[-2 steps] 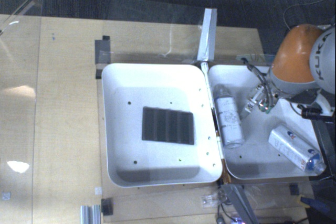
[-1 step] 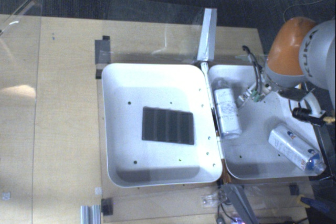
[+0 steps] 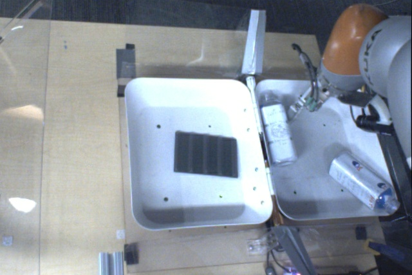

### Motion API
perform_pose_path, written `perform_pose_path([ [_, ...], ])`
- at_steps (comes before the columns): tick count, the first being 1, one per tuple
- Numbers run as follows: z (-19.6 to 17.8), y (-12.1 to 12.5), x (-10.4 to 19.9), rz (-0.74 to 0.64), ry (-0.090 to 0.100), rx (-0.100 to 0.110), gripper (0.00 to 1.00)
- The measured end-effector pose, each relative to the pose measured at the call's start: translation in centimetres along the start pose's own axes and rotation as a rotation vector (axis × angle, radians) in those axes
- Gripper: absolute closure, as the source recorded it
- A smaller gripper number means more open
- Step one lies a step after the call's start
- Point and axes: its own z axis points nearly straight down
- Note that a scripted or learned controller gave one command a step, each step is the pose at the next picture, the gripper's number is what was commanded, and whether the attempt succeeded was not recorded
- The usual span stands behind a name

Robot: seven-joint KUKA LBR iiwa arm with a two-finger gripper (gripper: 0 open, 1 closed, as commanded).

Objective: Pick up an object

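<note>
Arm (image 3: 370, 51) enters from the right, orange band over the right bin's far right corner. Gripper (image 3: 310, 102) sits low in the far part of the right bin (image 3: 322, 206), just right of the upper end of a white bottle (image 3: 277, 132). Finger spread: cannot tell, the tip is small and blurred. Nothing visibly held between the fingers.

White bottle lies lengthwise along the right bin's left wall, touching or nearly touching it; little room on that side. A second bottle (image 3: 359, 182), clear-wrapped with a blue cap, lies slanted near the bin's near right corner, well apart from the first. Bare bin floor lies between the two bottles.

Left bin (image 3: 138, 138) holds a dark ribbed rectangular pad (image 3: 206, 154) near its centre, with bare floor on all sides.
</note>
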Motion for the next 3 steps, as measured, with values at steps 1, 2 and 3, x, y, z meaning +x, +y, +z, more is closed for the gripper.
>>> perform_pose_path([
  [1,-1.3,0.9,0.2,-0.005,-0.006,-0.024,1.00],
  [2,-1.4,0.3,-0.1,-0.001,-0.006,-0.014,0.00],
  [3,-7.7,-6.0,5.0,0.152,0.019,-0.023,0.00],
])
